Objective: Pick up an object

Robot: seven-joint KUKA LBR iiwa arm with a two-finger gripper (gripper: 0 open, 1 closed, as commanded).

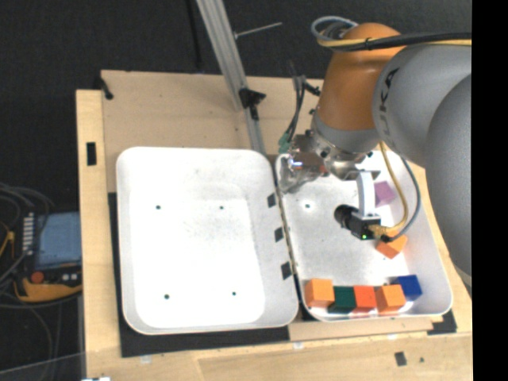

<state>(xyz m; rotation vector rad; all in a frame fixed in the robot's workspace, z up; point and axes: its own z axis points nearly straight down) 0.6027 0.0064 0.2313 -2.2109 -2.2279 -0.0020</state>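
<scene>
A: So, starting at the near wall of the right bin [317, 244], what is on offer?

B: A row [365, 296] of five blocks packed against that wall: orange, green, two orange, then blue at the view's right end, each touching the next.

A: Awkward to close around, I judge. Farther in?

B: A lone orange block [390, 248], turned at an angle and clear of the row. Beyond it is a purple block [383, 192], nearer the right wall (partly hidden by the arm).

A: And the gripper [292, 169]?

B: It is at the far left corner of that bin, close to the wall shared with the other bin. Whether it is open or closed I cannot tell, and I see no block at it.

A: So every block lies to the view's right of it, and nearer us.

B: Yes. The purple one is closest, almost straight across. The lone orange one would need a diagonal move toward us.
</scene>
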